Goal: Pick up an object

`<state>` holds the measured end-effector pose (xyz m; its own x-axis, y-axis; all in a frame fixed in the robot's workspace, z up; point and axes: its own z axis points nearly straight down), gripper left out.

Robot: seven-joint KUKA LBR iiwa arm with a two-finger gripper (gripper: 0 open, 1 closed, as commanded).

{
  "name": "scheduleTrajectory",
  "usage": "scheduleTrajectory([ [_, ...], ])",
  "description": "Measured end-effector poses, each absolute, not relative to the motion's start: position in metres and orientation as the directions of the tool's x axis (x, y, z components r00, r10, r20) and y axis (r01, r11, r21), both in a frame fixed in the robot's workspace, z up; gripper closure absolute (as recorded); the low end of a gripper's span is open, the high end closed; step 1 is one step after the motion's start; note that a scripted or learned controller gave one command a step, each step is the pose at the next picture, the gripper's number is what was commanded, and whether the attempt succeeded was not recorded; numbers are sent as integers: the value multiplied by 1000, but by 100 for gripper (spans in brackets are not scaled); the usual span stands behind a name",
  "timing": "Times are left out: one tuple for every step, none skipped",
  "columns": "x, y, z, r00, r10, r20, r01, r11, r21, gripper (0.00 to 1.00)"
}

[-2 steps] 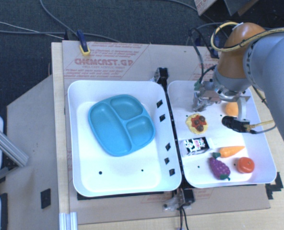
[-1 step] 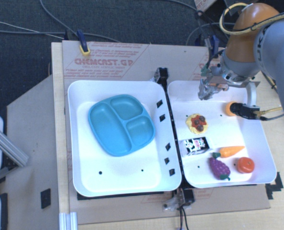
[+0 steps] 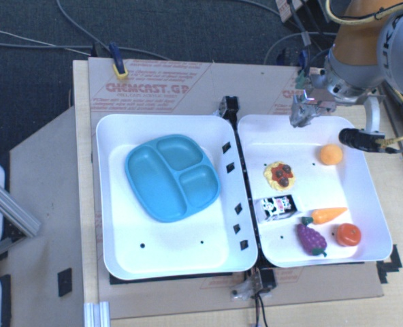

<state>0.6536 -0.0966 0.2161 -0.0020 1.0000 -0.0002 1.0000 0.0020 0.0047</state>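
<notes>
From the camera view, the arm (image 3: 372, 33) reaches in from the right, and its end effector (image 3: 301, 116) hangs over the far rim of the right bin (image 3: 372, 203), near that bin's far left corner. Nothing sits between its tips, so it carries nothing; whether it is released or clenched I cannot tell at this slant.

The left bin (image 3: 113, 182) holds a blue tray (image 3: 172, 176) with three compartments. The right bin holds the small things: an orange ball (image 3: 331, 154) toward the far right, a pizza toy (image 3: 280, 175) near the middle, a black-and-white carton (image 3: 278, 206) just nearer the camera than the pizza toy, a carrot (image 3: 326, 215), purple grapes (image 3: 311, 238) and a red tomato (image 3: 348, 234) along the near side.

All of these lie on the camera side of the end effector. The pizza toy looks the closest candidate, almost straight toward the camera from the tips and a little left; the ball lies off to the right of them. The carrot's long axis runs roughly left to right across the bin, tip to the right. My guess is the next move is a descent into the bin after a short shift toward the camera. Both bins rest on the table (image 3: 154, 87).
</notes>
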Motion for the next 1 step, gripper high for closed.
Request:
scheduleTrajectory([
  [658, -92, 278, -2, 1000, -1, 1000, 2, 5, 100],
])
